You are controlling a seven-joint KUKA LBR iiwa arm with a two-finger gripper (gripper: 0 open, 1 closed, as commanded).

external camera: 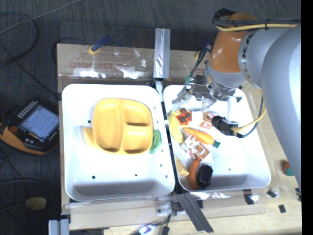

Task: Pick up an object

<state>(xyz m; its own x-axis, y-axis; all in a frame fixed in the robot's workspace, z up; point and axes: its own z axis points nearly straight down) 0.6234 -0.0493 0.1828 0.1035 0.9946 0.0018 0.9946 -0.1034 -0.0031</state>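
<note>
Carrot (pixel 197 135) lies crosswise; tip points right.

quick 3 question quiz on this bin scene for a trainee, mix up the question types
1. True or false: the yellow divided tray lies in the left bin.
2. Which bin is the gripper over? A) left B) right
3. Fill in: the carrot lies in the ____ bin.

Key: 1 true; 2 B, the right bin; 3 right.
</note>
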